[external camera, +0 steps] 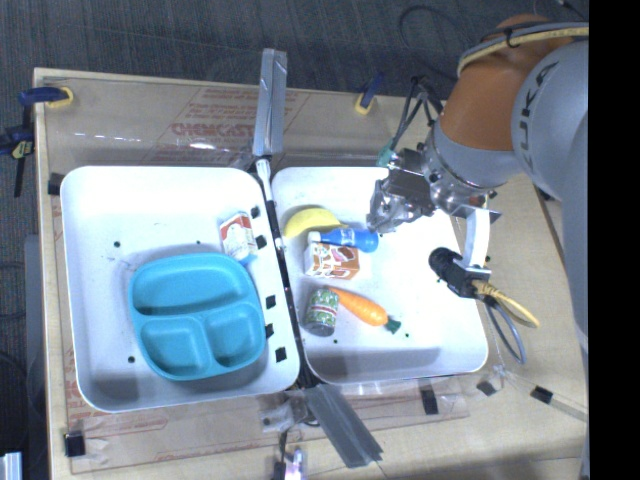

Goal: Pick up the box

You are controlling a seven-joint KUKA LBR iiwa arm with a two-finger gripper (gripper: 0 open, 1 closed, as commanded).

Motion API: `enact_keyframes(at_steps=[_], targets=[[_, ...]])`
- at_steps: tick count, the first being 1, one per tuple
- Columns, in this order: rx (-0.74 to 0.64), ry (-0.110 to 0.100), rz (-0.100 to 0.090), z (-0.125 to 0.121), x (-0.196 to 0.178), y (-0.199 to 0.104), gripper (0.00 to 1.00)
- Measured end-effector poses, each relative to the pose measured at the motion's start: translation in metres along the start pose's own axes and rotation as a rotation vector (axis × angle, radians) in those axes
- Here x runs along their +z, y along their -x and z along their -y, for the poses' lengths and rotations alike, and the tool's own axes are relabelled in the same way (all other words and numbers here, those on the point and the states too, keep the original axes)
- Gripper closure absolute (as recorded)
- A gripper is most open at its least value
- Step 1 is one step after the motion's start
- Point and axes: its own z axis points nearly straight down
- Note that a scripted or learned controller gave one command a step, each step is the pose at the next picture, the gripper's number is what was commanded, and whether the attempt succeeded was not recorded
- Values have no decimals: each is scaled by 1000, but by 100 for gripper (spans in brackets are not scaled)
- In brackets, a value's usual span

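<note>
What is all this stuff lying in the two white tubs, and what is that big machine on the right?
Shallow white bins: two, white, side by side on the bench.
Blue plastic divided tray: one, blue, left bin.
Small red-and-white carton: one, left bin, by the divider.
Yellow banana: one, right bin, upper left.
Blue-capped white bottle: one, right bin, below the banana.
Small orange-brown box: one, right bin, under the bottle.
Green-labelled can: one, right bin, lower left.
Orange toy carrot: one, right of the can.
Grey robot arm with orange band: one, reaching from the right; its jaws hang over the right bin near the bottle.
</note>
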Motion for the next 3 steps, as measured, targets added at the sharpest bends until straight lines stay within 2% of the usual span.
enact_keyframes(at_steps=[1, 3], targets=[[-70, 0, 0, -34, -14, -31, 100], [604, -3, 0, -71, -82, -12, 100]])
